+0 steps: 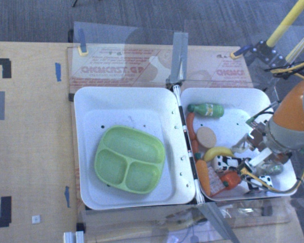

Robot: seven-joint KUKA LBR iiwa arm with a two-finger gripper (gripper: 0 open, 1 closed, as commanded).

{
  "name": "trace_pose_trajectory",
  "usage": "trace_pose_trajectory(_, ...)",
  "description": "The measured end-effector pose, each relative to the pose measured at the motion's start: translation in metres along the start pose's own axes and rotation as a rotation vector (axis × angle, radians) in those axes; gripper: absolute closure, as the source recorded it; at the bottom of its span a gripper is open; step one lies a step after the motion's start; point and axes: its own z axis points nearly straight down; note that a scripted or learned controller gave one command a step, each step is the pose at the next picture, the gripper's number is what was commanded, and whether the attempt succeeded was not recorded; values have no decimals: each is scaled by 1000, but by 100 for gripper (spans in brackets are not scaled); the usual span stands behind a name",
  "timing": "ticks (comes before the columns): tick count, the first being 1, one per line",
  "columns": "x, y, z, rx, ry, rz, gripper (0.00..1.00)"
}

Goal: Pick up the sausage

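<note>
The sausage [191, 126] is a reddish-brown link lying lengthwise against the left wall of the right bin [228, 96]. It sits just below the green bottle [206, 110] and beside a tan round disc [206, 136]. My gripper [249, 162] hangs low over the bin's right half, above a black-and-white patterned item [225, 162] and well to the right of the sausage. The banana [218, 152] lies between the gripper and the sausage. Nothing shows in the gripper's hold.
A carrot [203, 176] and a red pepper [231, 179] lie at the right bin's near edge. The left bin [91, 105] holds a green divided plate [129, 159]. A metal divider [178, 59] and yellow poles [289, 19] stand at the back.
</note>
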Motion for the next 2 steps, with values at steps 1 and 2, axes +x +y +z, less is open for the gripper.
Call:
trace_pose_trajectory(1, -4, -34, -2, -67, -10, 25, 0)
trace_pose_trajectory(2, -13, -3, -5, -54, 14, 454, 0)
